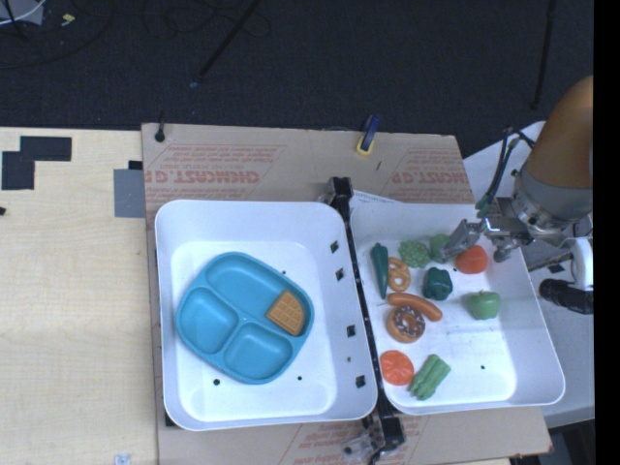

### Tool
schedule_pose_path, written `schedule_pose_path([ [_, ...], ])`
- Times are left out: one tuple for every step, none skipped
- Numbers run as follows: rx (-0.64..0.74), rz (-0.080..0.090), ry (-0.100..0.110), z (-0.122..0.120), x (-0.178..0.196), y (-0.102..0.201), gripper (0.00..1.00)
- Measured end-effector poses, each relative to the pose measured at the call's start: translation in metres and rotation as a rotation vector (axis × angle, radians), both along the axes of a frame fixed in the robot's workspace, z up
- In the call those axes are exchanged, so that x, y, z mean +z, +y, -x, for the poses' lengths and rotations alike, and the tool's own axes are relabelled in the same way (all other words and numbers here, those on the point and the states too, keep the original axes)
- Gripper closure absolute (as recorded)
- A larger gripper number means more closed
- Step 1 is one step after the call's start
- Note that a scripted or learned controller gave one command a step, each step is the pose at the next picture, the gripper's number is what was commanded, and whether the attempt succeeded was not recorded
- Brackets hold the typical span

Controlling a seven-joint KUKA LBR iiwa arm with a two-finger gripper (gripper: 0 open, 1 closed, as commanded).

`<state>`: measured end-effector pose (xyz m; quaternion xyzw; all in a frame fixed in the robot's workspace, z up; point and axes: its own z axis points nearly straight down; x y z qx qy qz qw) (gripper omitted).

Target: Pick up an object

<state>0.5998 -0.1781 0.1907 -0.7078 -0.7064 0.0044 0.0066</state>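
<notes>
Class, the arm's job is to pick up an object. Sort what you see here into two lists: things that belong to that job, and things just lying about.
Belonging to the job:
gripper, above the right bin
red tomato right by the gripper
broccoli, green pepper, sausage, doughnut

Just lying about:
blue divided plate in the left bin
waffle on that plate

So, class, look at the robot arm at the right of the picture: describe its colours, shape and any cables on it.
The arm has a rounded orange band above a grey, cylindrical wrist. Thin dark cables loop down its left side. The gripper is grey metal, with slim, angular parts. No markings can be made out.
</notes>
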Motion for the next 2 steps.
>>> schedule_pose_path([
  [0.002,0.002,-0.013,-0.003,0.009,0.000,0.00],
  [0.003,0.002,-0.011,-0.005,-0.035,-0.001,0.00],
])
